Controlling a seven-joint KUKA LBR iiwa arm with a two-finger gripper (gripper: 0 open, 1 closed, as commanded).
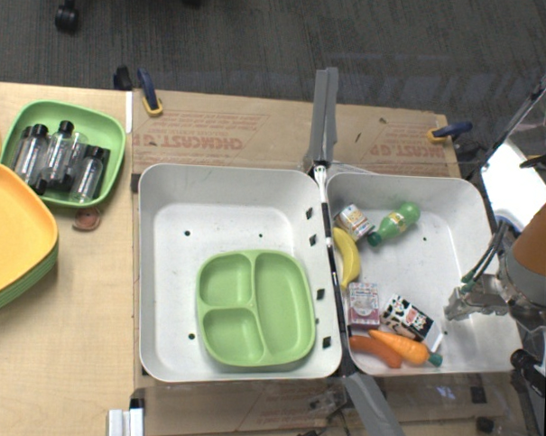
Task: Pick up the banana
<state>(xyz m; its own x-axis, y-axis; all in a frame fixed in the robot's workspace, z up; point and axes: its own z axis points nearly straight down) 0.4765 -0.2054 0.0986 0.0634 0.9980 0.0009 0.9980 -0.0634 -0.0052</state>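
1. The banana (346, 255) is lying in the right bin (468, 207), pressed along its left wall, just below a small tin (355, 222).
2. The pincer (461, 307) is hovering at the right bin's right side, well apart from the banana; whether it is spread or pressed together, I cannot tell.
3. A green bottle (395, 221) is resting beside the tin, while a carrot (399, 345) and two small cartons (363, 304) are sitting near the front.
4. A green divided plate (256, 307) is occupying the left bin (163, 253).
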